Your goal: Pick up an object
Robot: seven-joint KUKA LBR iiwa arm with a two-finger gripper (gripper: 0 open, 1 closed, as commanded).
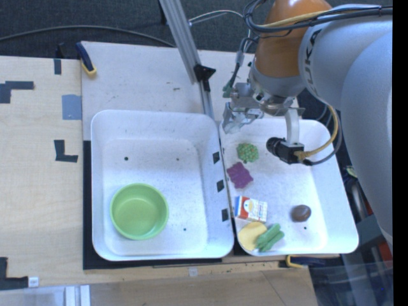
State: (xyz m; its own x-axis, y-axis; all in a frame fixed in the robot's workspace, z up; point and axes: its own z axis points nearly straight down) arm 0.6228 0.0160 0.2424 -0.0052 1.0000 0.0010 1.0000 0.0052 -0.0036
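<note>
Arm (357, 75) cut off by the right and top edges. Yellow item (250, 235) partly covered by green pod (270, 237). Print on small carton (250, 208) too small to read.

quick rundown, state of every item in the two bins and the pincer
green bowl: upright, left bin
green leafy piece: loose, right bin
purple piece: loose
small carton: lying flat
yellow piece: touching green pod
brown ball: apart from the rest
pincer: above the right bin, holding nothing

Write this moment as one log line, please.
gripper: above right bin far corner | holding: nothing seen | nearest: green broccoli piece | left bin: green bowl
</note>
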